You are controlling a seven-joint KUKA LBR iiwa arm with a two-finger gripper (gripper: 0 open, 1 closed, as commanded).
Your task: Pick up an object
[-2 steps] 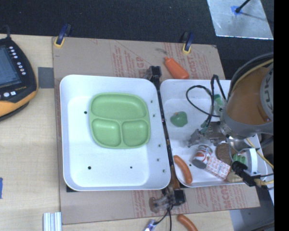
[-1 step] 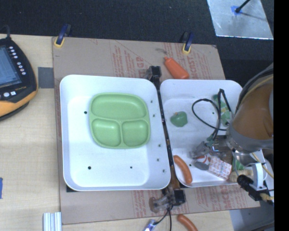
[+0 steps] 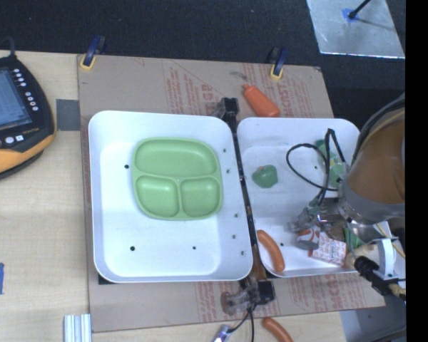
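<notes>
Two shallow white bins sat side by side on brown cardboard. The left bin [image 3: 107, 191] held a smooth green plate [image 3: 177, 177] with three compartments. In the right bin [image 3: 285, 130] lay a rounded green lump [image 3: 265, 176], an orange sausage [image 3: 270, 251] and a printed packet [image 3: 328, 249]. The gripper [image 3: 312, 223] hung above the packet; whether its fingers gripped anything I cannot tell.

Bins [image 3: 164, 266]: smooth white plastic, slight sheen. Plate [image 3: 177, 177]: matt green plastic. Bench [image 3: 28, 226]: pale wood, matt. Sheet [image 3: 192, 84] under bins: brown cardboard, printed, dull. Hotdog [image 3: 270, 251]: glossy orange-red plastic. Wrist band [image 3: 379, 164]: glossy orange.
</notes>
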